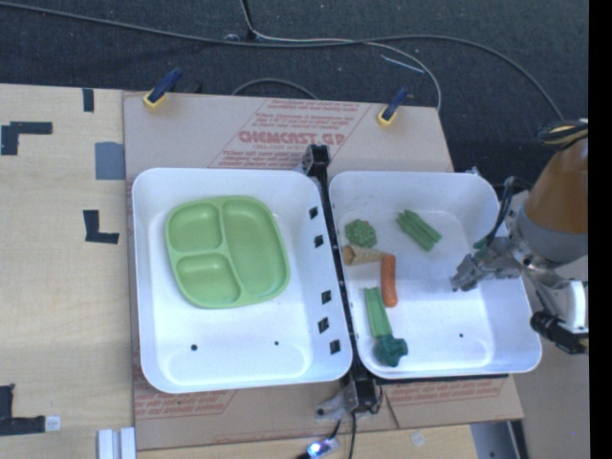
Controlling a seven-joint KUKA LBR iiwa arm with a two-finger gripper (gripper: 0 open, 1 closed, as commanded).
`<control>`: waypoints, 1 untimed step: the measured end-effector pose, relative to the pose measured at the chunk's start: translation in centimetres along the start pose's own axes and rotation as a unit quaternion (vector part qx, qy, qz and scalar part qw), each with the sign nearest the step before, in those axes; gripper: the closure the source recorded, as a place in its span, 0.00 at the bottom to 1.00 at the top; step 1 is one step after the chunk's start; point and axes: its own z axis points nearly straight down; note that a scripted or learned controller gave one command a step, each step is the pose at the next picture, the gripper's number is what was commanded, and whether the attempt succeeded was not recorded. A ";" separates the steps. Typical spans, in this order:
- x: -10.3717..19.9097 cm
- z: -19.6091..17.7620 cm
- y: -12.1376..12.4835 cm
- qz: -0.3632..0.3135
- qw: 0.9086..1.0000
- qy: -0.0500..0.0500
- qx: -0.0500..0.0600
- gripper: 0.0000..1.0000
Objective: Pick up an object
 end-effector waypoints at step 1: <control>-0.5 -4.4 -0.1 0.001 1.000 -0.001 -0.003 1.00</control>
